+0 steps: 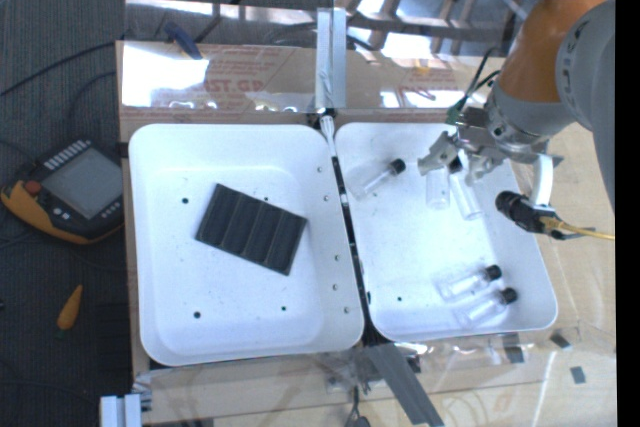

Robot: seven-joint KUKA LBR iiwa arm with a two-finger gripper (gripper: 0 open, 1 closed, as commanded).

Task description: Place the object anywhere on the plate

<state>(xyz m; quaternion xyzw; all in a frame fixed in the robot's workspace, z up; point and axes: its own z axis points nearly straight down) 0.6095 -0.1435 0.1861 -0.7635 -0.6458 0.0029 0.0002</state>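
Note:
A dark ridged rectangular plate (250, 228) lies flat and slightly turned in the middle of the left bin (160, 315). In the right bin (400, 315) a clear vial with a black cap (378, 177) lies near the upper left. Two more clear capped vials (470, 283) (485, 303) lie side by side at the lower right. My gripper (453, 197) hangs over the upper right part of the right bin, to the right of the upper vial. Its two pale fingers (437, 189) stand apart, open, with only bin floor showing between them.
A raised divider (345, 225) separates the two bins. A shiny metal wall (330, 65) rises behind them. A teach pendant (70, 190) lies on the floor at the left. The arm's black side fitting with a yellow cable (525, 212) hangs over the right bin's right rim.

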